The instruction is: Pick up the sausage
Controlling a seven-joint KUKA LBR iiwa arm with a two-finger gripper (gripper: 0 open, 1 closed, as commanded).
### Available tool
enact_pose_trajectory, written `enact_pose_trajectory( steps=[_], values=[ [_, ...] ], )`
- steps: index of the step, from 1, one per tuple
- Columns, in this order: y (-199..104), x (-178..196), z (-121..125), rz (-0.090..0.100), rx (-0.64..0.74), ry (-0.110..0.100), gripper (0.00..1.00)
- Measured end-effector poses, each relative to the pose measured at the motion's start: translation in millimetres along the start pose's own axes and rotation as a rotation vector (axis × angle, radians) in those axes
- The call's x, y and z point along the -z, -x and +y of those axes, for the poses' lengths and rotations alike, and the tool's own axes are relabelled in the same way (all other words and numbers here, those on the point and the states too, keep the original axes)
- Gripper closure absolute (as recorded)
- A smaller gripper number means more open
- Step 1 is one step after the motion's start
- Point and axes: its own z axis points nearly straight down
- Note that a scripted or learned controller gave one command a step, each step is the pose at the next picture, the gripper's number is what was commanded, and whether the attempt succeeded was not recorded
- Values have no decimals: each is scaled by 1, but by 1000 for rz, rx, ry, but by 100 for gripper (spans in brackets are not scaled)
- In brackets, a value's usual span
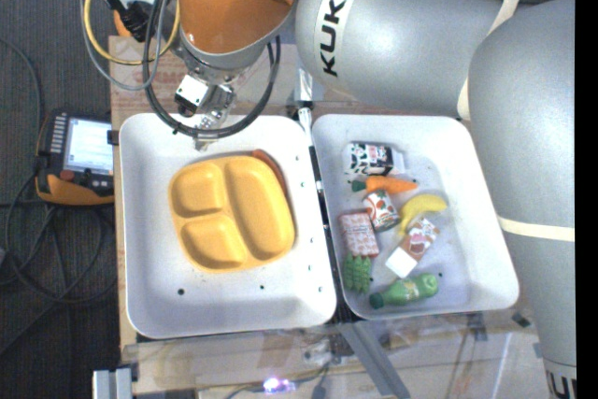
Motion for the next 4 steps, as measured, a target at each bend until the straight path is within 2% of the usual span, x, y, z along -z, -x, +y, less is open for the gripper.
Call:
enact_pose_trajectory(
  steps=[1,2,3,4],
  values=[
    [33,-54,26,1,258,4,100],
    [0,23,0,0,445,-2,100],
    [6,77,4,-1,361,-2,100],
    [2,139,48,0,444,0,100]
  ],
)
